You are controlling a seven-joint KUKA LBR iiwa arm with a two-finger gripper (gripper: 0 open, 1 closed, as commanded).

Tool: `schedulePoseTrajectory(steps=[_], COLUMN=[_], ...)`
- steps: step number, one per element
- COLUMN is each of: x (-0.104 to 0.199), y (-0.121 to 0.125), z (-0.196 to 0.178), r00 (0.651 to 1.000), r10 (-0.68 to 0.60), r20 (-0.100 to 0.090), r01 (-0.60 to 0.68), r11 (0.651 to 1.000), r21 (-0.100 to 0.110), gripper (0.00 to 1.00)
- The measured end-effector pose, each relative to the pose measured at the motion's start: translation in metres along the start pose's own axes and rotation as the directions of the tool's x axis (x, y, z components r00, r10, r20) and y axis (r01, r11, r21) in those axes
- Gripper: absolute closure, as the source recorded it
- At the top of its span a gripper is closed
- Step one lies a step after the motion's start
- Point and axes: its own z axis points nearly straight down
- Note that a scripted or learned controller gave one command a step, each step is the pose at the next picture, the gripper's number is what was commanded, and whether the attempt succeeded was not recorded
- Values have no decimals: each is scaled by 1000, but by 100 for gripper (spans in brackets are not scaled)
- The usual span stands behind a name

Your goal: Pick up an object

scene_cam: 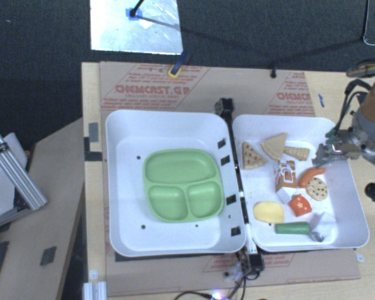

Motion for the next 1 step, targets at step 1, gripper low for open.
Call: schedulePoseTrajectory(steps=[1], x=[0], y=[1], z=[-17], r00=[1000], r10=[-1], r20=[-1], r01=[1], r11=[1000], r21=[2], gripper=[100])
